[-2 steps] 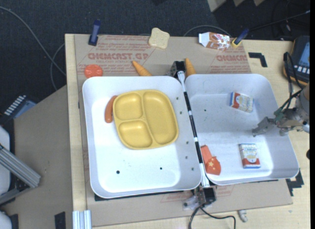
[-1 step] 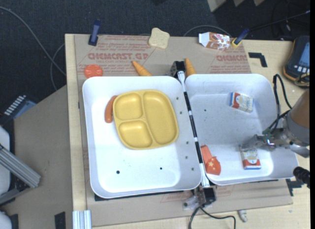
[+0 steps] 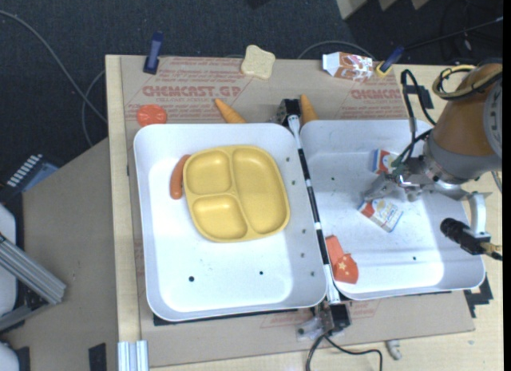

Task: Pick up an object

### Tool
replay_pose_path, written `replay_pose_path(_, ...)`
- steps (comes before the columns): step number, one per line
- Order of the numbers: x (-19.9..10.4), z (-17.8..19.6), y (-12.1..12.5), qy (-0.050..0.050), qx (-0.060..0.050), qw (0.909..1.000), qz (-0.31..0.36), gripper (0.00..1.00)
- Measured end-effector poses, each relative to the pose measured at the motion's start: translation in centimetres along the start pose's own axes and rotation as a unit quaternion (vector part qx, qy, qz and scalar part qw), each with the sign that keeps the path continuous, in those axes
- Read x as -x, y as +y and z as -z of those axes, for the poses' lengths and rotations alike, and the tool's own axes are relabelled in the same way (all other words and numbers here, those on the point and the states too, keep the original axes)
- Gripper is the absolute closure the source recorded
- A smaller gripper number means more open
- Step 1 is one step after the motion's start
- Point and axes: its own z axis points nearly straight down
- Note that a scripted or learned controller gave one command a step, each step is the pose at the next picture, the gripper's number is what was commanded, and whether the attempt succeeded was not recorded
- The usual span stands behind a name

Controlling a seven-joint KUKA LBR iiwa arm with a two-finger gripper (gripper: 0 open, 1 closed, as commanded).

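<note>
My gripper is low in the right bin, reaching in from the right below the orange-banded wrist. Its tip is just above a small white, red and blue packet lying on the bin floor, touching it or nearly so. A second small packet lies just behind the gripper. A red block with a yellow mark rests at the right bin's near-left corner, against the divider. In the left bin a yellow divided plate lies with a red-orange sausage beside its left edge.
Behind the bins, on the cardboard, lie a toy bread slice, a carrot, an orange disc, a blue clip and a small carton. A black cable loops by the arm.
</note>
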Motion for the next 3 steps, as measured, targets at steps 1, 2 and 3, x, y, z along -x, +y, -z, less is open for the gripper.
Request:
replay_pose_path(1, -3.8, -1.4, -0.9, 0.000, -0.002, 1.0000, -0.001, 0.00)
replay_pose_path(2, -3.8, -0.4, -0.9, -0.001, -0.001, 1.0000, -0.001, 1.00)
replay_pose_path(3, -3.8, -0.4, -0.9, -0.001, -0.001, 1.0000, -0.001, 0.00)
